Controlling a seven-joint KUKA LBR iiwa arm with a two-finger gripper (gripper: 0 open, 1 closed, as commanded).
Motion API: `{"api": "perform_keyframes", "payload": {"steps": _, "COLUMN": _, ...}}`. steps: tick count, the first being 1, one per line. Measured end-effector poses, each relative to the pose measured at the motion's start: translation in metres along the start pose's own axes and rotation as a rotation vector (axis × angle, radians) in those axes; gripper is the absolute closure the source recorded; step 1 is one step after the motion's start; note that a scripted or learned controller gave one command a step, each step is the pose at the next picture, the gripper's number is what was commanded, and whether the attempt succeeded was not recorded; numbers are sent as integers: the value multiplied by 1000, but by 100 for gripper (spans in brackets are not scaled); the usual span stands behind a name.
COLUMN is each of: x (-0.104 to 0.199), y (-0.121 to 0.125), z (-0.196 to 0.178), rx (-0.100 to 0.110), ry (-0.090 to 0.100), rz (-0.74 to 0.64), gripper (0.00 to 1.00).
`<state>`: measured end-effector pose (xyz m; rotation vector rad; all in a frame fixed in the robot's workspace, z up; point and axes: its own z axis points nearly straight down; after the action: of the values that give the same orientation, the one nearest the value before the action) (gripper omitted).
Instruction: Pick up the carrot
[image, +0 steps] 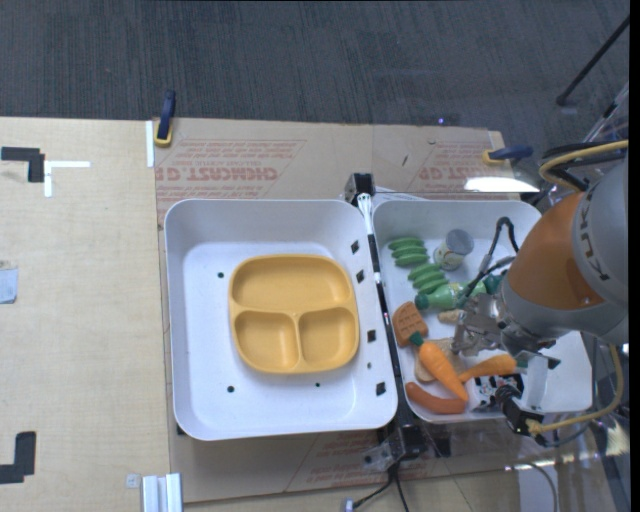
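The carrot (441, 366) is lying tilted in the right bin (570, 392), near its front edge, with a red sausage (436, 399) just beside it. The gripper (478, 335) is parked just above-right; whether its fingers are open can't really be made out.

The carrot (441, 367), orange and tapered, is seen lying flat and slantwise at the near end of the right bin (574, 390).

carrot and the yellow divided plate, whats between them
In the camera view, the raised rims of the two bins run between the carrot and the yellow plate; a brown cookie-like piece sits just above that line.
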<state>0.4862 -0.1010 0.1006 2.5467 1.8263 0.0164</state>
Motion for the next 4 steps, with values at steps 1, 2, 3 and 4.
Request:
{"api": "perform_keyframes", "payload": {"steps": 1, "x": 0, "y": 0, "z": 0, "rx": 0, "ry": 0, "rz": 1, "gripper": 0}}
{"api": "perform_keyframes", "payload": {"steps": 2, "x": 9, "y": 0, "z": 7, "rx": -11, "ry": -4, "rz": 207, "gripper": 0}}
{"api": "perform_keyframes", "payload": {"steps": 3, "x": 62, "y": -27, "z": -89, "rx": 16, "ry": -8, "rz": 166, "gripper": 0}}
{"api": "perform_keyframes", "payload": {"steps": 4, "x": 81, "y": -33, "z": -88, "rx": 18, "ry": -6, "rz": -43, "gripper": 0}}
